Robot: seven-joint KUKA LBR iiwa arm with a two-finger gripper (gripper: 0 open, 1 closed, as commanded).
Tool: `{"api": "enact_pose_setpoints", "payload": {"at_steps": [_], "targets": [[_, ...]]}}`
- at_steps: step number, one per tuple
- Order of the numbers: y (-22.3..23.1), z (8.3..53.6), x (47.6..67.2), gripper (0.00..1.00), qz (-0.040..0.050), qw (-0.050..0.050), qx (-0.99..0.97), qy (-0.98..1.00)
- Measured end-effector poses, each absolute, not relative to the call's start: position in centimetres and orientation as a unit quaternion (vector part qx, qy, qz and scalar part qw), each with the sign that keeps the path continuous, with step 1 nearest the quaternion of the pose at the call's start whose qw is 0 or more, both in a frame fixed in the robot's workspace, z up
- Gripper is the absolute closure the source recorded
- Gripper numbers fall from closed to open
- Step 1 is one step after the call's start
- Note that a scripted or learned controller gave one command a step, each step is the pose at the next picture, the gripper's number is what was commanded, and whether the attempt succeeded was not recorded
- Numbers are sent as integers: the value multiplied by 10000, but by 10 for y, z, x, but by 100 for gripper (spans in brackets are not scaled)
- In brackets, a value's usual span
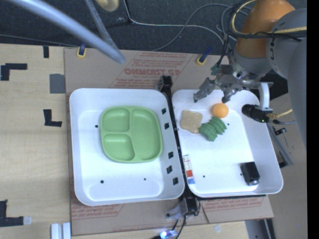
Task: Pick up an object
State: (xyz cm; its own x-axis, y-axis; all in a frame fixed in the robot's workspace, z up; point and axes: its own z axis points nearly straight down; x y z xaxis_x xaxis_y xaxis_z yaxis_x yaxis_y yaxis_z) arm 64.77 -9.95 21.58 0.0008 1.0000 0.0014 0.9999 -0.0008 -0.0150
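Where the desk [30, 148] comes nearest the camera, two white bins sit side by side on a sheet of brown cardboard [149, 68]. At the near right corner of the right bin [259, 183] lies one small black block [249, 173], well apart from everything else. Farther back in that bin three things cluster: one green ridged object [213, 128], one tan square piece [191, 121] touching its left side, and one orange ball [219, 110] just behind the green one. That makes four objects in the right bin. The left bin [82, 133] holds a single green plate [132, 134] with three compartments, all of them bare.

Beyond the ball, over the far edge of the right bin, hangs the claw [214, 92]. Its two fingers are spread wide with nothing between them, and the ball lies just in front of the right-hand fingertip, not touching it so far as can be judged.

The grey arm [294, 39] with its orange band is cut off by the right edge. A blurred grey bar [55, 14] crosses the top left, its nature unclear.
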Motion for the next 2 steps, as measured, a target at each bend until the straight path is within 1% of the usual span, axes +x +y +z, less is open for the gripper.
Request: {"api": "enact_pose_setpoints", "payload": {"at_steps": [1,2], "targets": [[-99,224,650,0,6,6,-7065,-7077],[-100,159,651,0,31,25,-7065,-7077]]}}
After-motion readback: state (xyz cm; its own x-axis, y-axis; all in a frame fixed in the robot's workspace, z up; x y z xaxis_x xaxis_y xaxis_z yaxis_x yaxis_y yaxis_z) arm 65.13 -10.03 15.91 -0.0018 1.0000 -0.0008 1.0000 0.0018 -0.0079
